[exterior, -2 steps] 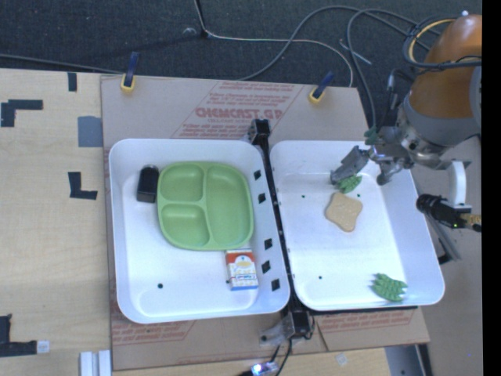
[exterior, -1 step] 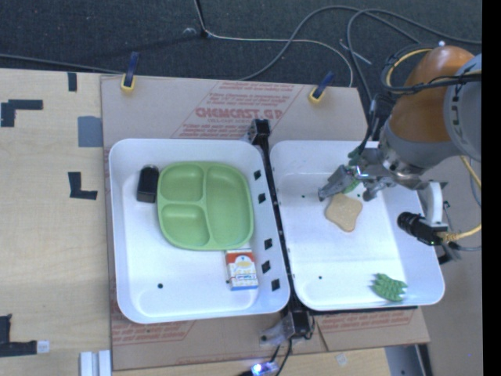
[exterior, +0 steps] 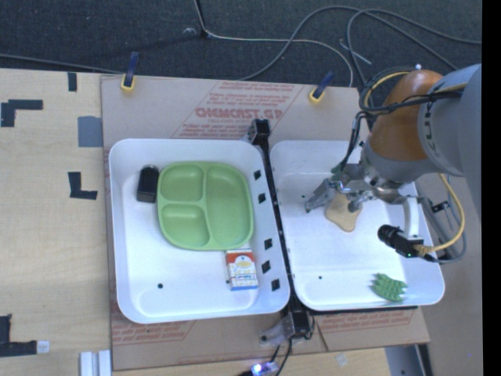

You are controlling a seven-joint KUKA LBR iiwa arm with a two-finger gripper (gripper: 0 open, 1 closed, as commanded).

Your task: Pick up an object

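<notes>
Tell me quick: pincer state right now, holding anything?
Pincer: fingers spread open over the right bin, just above a tan object. Nothing is between them, so it holds nothing.

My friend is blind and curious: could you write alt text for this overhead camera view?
A grey and orange robot arm's gripper hovers at a tan object in the right bin, which also holds a green toy. The left bin holds a green divided plate, a black block and a small box.
</notes>
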